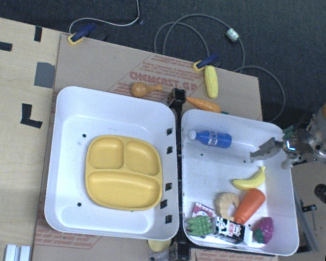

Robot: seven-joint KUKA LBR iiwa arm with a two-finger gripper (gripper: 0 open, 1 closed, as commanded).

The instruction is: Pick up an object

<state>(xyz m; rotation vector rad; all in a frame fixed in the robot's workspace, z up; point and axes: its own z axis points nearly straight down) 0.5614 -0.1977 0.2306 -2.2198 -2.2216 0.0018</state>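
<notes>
Gripper [270, 149] hovers over the right bin's [291, 181] upper right area, fingers spread apart with nothing between them. From it, the banana [249, 179] lies near at six o'clock, the blue bottle [213, 139] farther off at nine o'clock.

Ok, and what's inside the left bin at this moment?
The left bin holds one thing: a yellow divided plate with three compartments, lying flat near the middle. Bare white floor surrounds it. Whatever lies beneath the plate is covered and cannot be seen.
</notes>
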